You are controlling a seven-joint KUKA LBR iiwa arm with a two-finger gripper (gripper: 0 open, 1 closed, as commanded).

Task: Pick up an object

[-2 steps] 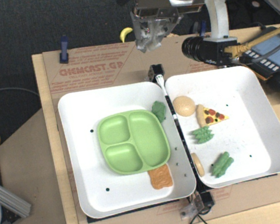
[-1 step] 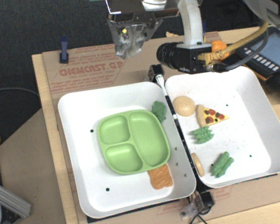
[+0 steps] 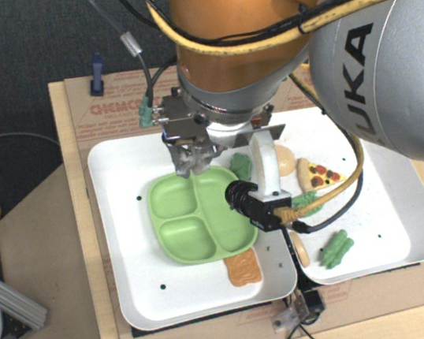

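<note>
While hand (image 3: 192, 160) hovers at green tray's (image 3: 193, 223) far rim — white bin's (image 3: 128, 242) left floor bare

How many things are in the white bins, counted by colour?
Green: 4: divided plate, leafy piece, piece beside the pizza, piece near the front.
Orange: 1: toast-like slab.
Pizza slice: 1.
Pale: 2: white piece, beige stick.
Total: 8.

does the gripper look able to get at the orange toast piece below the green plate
Probably yes. The toast piece lies flat in the left bin, with only its upper edge against the green divided plate. The gripper is over the plate's far rim, so a short move would reach it.
</note>
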